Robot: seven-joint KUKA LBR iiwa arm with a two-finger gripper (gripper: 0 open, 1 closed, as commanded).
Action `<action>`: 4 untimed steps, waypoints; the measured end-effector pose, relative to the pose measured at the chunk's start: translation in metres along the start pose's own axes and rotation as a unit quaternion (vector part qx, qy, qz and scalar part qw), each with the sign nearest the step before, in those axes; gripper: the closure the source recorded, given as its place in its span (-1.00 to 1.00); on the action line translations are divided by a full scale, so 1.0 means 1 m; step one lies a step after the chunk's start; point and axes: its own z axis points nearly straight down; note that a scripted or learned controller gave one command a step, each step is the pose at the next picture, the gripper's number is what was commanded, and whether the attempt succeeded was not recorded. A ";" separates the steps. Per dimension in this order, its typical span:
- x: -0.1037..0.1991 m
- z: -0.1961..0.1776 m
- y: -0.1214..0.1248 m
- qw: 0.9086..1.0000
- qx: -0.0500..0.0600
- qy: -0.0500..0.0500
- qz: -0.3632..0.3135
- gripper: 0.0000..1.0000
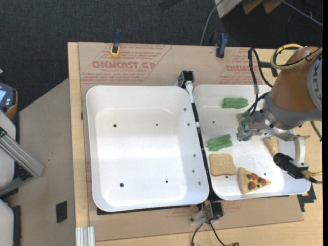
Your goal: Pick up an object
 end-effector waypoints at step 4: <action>0.019 0.039 -0.015 1.000 -0.002 0.002 -0.002 1.00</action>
